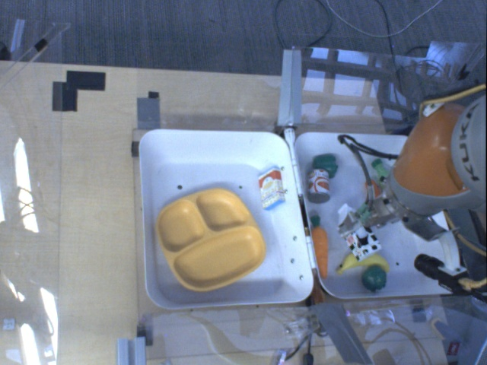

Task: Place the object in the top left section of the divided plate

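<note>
The divided plate (211,238) you are to fill is smooth, glossy yellow plastic with rounded corners. It lies flat in the lower middle of the left bin (190,158). It has two small sections on its far side and one large section on its near side. Its long axis runs left to right and rises a little toward the right, so the top left section (179,225) sits nearest the bin's left wall. There is bare white floor all round the plate, widest along the far wall. The plate's near edge lies close to the bin's near rim. A small boxy carton (270,187), white with red and blue print, lies just beside the plate's right far corner, against the divider between the bins.

In the right bin (403,272) the gripper (359,223) hangs low over a cluster of toys, and you cannot tell how far it is spread. Just below it lies a black-and-white patched piece (365,243), touching a yellow banana shape (358,263), with a dark green ball (374,278) next to them. An orange carrot (320,251) lies lengthwise along the left wall. Farther back stand a small can (318,185) and a green lump (326,162).
</note>
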Motion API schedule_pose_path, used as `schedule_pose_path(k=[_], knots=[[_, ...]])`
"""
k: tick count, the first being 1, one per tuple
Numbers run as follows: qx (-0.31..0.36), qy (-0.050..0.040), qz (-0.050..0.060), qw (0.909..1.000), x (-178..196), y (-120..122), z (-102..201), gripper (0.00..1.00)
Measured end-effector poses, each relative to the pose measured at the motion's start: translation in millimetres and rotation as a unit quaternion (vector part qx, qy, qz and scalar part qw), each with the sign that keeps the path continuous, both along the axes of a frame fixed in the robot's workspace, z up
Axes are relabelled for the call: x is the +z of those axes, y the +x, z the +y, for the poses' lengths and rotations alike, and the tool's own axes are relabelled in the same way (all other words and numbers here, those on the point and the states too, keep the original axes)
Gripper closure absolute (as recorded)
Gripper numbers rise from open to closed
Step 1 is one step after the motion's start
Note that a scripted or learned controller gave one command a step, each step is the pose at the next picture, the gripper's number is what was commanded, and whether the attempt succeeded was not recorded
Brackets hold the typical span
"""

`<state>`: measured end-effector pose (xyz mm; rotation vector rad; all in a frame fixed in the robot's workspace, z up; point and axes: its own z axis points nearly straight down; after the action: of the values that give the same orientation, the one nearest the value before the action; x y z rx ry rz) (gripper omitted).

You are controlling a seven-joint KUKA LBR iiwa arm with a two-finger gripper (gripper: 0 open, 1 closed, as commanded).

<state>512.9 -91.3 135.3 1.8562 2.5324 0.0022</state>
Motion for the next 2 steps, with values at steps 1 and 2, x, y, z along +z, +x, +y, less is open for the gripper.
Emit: schedule_pose_path(k=[1,2], knots=[[0.048,-0.0001,-0.001,0.9988,49,-12,41,1.00],[0.018,0.0001,0.000,0.9998,48,6,107,1.00]])
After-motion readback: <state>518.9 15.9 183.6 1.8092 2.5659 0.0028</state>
